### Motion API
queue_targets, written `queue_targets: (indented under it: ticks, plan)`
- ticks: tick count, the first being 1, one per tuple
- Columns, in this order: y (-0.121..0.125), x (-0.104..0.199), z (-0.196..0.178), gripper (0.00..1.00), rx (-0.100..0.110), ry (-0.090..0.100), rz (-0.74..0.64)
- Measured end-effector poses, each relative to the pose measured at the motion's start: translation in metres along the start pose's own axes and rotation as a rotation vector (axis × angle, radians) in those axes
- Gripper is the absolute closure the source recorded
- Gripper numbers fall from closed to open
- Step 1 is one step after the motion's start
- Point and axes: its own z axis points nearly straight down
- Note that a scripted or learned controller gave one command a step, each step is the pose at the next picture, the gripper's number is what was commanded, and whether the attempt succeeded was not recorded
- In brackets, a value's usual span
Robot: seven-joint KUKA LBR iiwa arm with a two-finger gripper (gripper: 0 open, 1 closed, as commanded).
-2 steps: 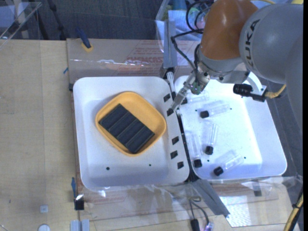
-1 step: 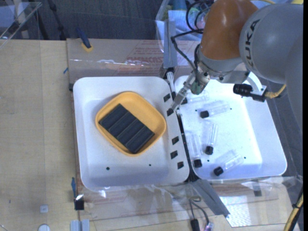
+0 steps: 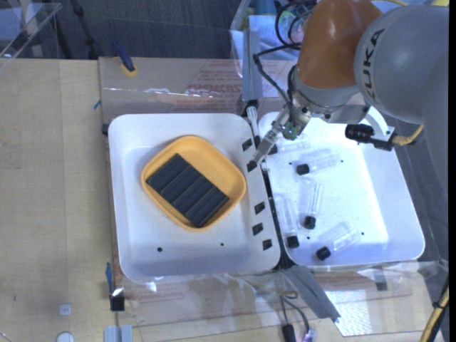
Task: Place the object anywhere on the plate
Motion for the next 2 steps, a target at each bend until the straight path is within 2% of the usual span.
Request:
queue_targets:
  ticks: [2]
  plan:
    - [0.0, 0.0, 0.0, 0.0, 0.0, 0.0, 0.0]
